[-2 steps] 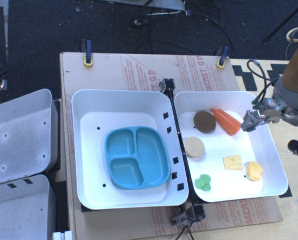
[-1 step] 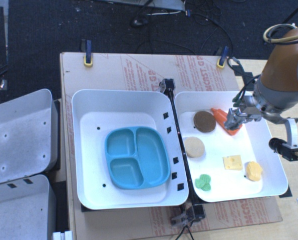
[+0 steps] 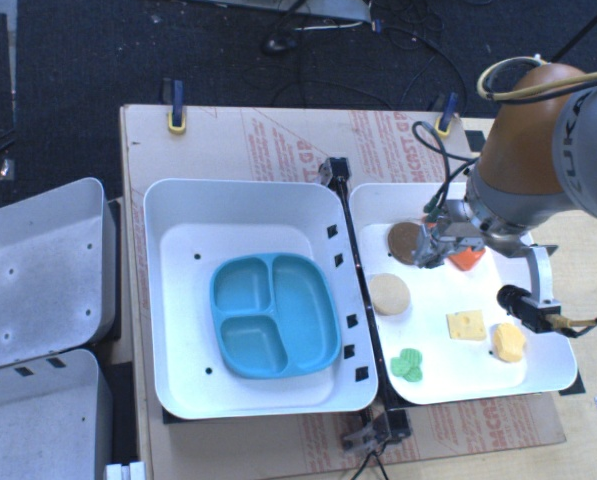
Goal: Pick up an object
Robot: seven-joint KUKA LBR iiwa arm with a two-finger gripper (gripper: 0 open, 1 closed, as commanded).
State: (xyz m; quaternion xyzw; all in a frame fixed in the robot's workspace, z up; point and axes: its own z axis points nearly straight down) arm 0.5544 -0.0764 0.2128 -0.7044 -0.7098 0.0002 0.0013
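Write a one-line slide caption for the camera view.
Gripper low in right bin beside brown disc; blue tray in left bin.

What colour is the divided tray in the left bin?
Light blue; the divided tray shows plainly in the camera view.

Right bin (image 3: 553, 373): gripper (image 3: 436, 250) crowded betw brown disc (image 3: 404, 241) & orange item (image 3: 467, 259). Open floor betw tan disc (image 3: 389, 294) & cheese (image 3: 466, 325). Left bin: tray (image 3: 274, 314) takes centre.

Left bin (image 3: 168, 268): white, holding light-blue divided tray (image 3: 274, 314). Right bin (image 3: 548, 373): white; brown disc (image 3: 404, 240), beige disc (image 3: 389, 294), green piece (image 3: 409, 365), yellow cheese slice (image 3: 466, 325), yellow chunk (image 3: 509, 343), orange piece (image 3: 467, 260).
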